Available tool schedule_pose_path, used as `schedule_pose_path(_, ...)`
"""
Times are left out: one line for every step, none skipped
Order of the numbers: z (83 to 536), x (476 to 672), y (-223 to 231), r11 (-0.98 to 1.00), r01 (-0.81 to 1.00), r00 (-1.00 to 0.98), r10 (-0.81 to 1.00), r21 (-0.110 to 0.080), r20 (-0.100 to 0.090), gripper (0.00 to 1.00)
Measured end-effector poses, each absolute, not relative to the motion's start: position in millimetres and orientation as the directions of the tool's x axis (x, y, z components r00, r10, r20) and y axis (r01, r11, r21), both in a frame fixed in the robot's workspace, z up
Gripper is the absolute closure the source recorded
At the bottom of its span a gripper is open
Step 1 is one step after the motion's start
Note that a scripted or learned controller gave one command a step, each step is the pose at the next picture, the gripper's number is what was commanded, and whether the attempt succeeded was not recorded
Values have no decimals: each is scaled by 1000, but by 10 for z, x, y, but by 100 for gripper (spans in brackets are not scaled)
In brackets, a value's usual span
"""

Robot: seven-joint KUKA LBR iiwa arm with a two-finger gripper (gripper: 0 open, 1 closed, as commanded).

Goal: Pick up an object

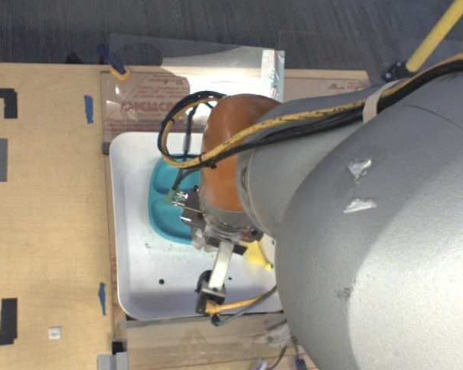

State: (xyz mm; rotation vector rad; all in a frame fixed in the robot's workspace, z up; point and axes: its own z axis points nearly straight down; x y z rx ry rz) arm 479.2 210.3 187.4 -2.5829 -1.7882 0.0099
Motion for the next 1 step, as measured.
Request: schedule_pose_path(1779,4848,2144,-689,725,689,725,-2,-8,100)
